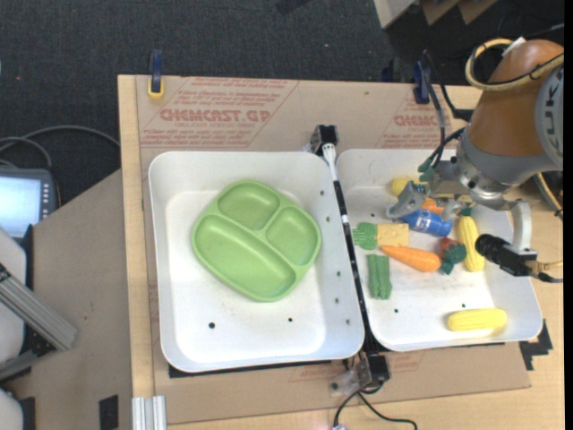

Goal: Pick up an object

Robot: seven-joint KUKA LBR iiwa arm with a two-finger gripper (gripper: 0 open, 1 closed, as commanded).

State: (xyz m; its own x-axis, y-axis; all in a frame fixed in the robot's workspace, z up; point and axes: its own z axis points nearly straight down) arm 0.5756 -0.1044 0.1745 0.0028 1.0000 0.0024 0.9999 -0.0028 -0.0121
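Note:
The right bin (421,330) holds several toy foods. An orange carrot (412,258) lies in the middle, with a yellow cheese square (392,236) and a green leafy piece (364,236) to its left. A green pod (380,276) lies below them. A blue item (428,223) sits directly under my gripper (410,202), which hangs low over the bin's upper middle. A small yellow piece (400,187) is just left of the gripper. A corn cob (467,240) and a dark green piece (452,256) lie to the right. A yellow oblong fruit (476,321) rests near the front.
The left bin (179,312) holds a green divided plate (257,238). A black divider bar (345,240) runs between the bins. The arm's orange and grey body (515,124) looms over the right bin's far corner, with a black cable fitting (501,253) beside the corn.

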